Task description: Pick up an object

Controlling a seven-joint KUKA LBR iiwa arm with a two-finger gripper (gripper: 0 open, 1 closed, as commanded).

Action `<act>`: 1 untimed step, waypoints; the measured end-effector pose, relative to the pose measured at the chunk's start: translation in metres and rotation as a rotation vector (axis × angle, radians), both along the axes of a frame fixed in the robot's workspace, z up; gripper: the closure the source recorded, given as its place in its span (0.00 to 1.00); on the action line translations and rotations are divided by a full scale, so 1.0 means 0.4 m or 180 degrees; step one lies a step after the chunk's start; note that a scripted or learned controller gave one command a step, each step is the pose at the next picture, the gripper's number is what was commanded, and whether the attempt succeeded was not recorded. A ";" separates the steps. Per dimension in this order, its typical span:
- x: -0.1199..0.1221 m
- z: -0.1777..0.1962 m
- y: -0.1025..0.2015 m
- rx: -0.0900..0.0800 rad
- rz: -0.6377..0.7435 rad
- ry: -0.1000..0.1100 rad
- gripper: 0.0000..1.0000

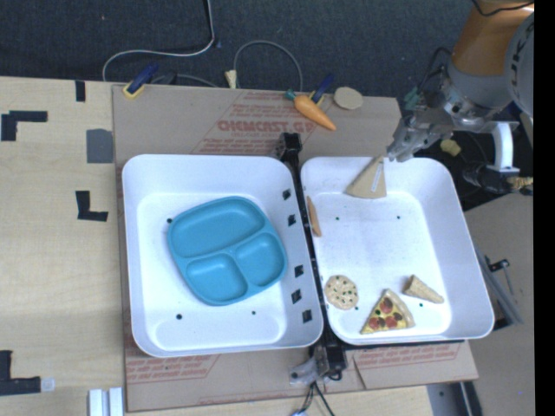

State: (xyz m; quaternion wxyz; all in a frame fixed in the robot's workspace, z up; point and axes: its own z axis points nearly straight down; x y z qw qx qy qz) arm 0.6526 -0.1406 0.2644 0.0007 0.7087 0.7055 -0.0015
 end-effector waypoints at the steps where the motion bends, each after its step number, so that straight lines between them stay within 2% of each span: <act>1: -0.026 -0.015 0.221 0.0018 0.0041 0.0002 1.00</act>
